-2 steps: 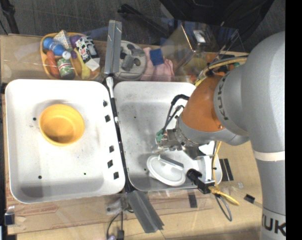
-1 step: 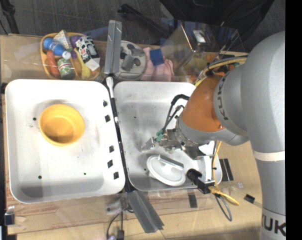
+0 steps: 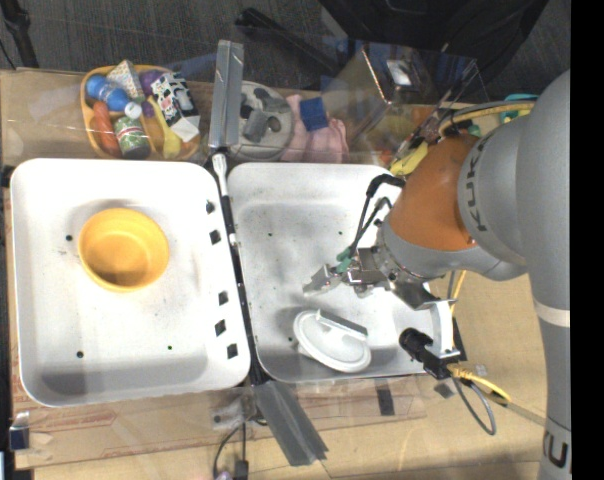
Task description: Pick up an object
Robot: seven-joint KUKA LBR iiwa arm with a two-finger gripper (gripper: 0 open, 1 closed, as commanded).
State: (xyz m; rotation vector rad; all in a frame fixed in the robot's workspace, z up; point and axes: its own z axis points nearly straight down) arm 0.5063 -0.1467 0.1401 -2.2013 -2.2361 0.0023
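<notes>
Dark carpet surrounds a pale wooden bench (image 3: 42, 108) that carries two shallow white bins side by side. Left bin (image 3: 42, 368): one yellow bowl (image 3: 125, 247), round, upright, mouth up, sitting toward the upper left of the bin floor, well apart from the walls. Right bin (image 3: 282, 208): one white object (image 3: 332, 341) near the front wall, oval, dish-like or cup-like with a raised rim, lying tilted or on its side; I cannot tell exactly what it is. A thin grey strip lies across its upper edge. My arm (image 3: 512, 198) reaches in from the right, grey casing with the orange band (image 3: 437, 193) above the wrist, and hangs over the right bin. My gripper (image 3: 327, 276) points left over the middle of that bin, just above and apart from the white object in the picture; nothing shows between the fingers, and the tips look drawn close together, though at this size I cannot tell for certain whether they are released or clenched. Behind the bins on the bench: a yellow basket (image 3: 167, 146) packed with small toys and bottles, a grey item (image 3: 262, 118) beside it, a blue block (image 3: 313, 113) and a pink cloth (image 3: 322, 143). Cables (image 3: 477, 388) trail off the bench at lower right.
</notes>
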